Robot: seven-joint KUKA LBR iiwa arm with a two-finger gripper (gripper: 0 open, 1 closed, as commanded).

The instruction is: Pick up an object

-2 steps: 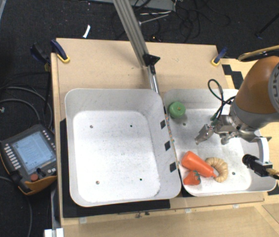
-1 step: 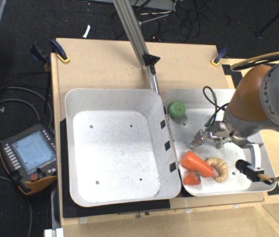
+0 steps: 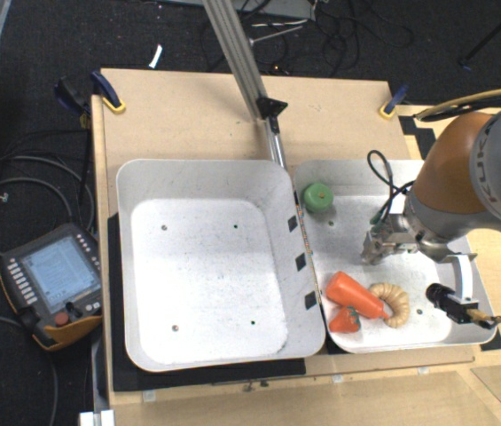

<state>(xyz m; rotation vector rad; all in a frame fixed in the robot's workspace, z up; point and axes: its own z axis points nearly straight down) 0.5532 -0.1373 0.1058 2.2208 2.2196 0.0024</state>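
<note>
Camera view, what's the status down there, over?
End effector low in right bin, nothing seen held. Carrot, beige ring and green piece lie loose. Nothing blocking.

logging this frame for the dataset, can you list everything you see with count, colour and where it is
bins: two, white, side by side on the bench
bench: one, tan board, under the bins
green object: one, green, round, far left corner of the right bin
carrot-like object: one, orange, near side of the right bin
red object: one, red, small, just in front of the carrot-like object
ring-shaped object: one, beige, beside the carrot-like object on its right
clamps: two, blue and yellow, at the bench's far corners
pendant: one, grey and orange, on the floor left of the bench
metal pole: one, grey, slanting down to the bins' far edge
arm: one, grey with orange band, over the right bin
pincer: one, metal, low over the right bin's middle
</note>
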